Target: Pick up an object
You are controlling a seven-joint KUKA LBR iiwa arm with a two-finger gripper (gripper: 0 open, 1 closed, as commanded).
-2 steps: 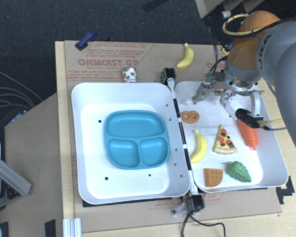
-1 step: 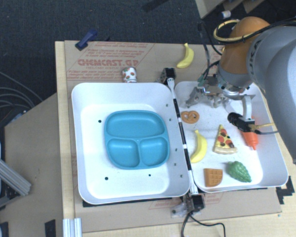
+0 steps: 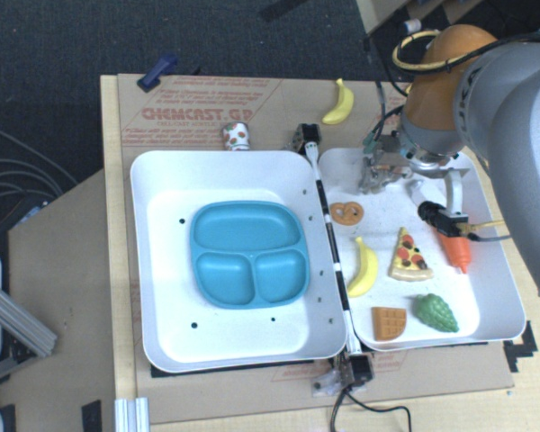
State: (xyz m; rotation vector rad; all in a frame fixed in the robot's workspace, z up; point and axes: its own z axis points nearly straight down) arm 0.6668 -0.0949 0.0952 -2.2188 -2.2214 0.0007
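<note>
A: What's the count?

B: Two bins, two bananas, and one each of everything else: pretzel, pizza slice, carrot, waffle, green vegetable, blue plate.

A: Where are the things to pick?

B: All in the right bin (image 3: pixel 497 288). The pretzel (image 3: pixel 346 212) lies near its left wall. Nearer the camera is the bin banana (image 3: pixel 364 269), just beside the pizza slice (image 3: pixel 409 257). The carrot (image 3: pixel 460 253) lies to the right of the slice. At the near edge sit the waffle (image 3: pixel 388 322) and the green vegetable (image 3: pixel 435 313), side by side.

A: And the gripper?

B: The gripper (image 3: pixel 382 175) is over the far left part of that bin, near the pretzel but apart from it. I cannot tell how far it is open, or whether it has hold of anything.

A: Anything in the way?

B: The arm crosses the bin's far right corner and hides it. The toys lie apart from one another, with bare floor between most of them.

A: The left bin?

B: The left bin (image 3: pixel 160 196) holds the plate (image 3: pixel 247 251) alone, with three compartments, flat in the middle.

A: Outside the bins?

B: On the board (image 3: pixel 198 111) beyond them lie the loose banana (image 3: pixel 339 104), a small spotted cup (image 3: pixel 237 135) just beyond the left bin's rim, and a blue piece (image 3: pixel 157 73) at the board's far left corner.
</note>
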